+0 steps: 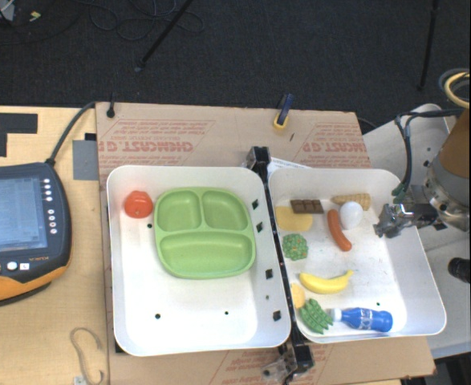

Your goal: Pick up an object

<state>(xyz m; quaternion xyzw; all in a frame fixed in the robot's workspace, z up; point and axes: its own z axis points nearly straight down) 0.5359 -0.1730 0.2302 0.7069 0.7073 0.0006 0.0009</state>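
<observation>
My gripper (391, 220) hangs over the right edge of the right bin (416, 279), just right of a white egg (351, 213) and a red sausage (339, 230), with nothing seen in it. The same bin holds a brown chocolate bar (306, 207), a tan cracker (352, 200), a yellow cheese slice (291, 219), a green broccoli piece (294, 248), a banana (326, 281), a green leafy toy (316, 318) and a blue bottle (368, 320) lying on its side.
The left bin (131, 295) holds a green divided plate (205, 232) and a red tomato (138, 204). A tablet-like pendant (18, 223) lies on the bench at far left. A divider with black clips (271, 247) separates the bins.
</observation>
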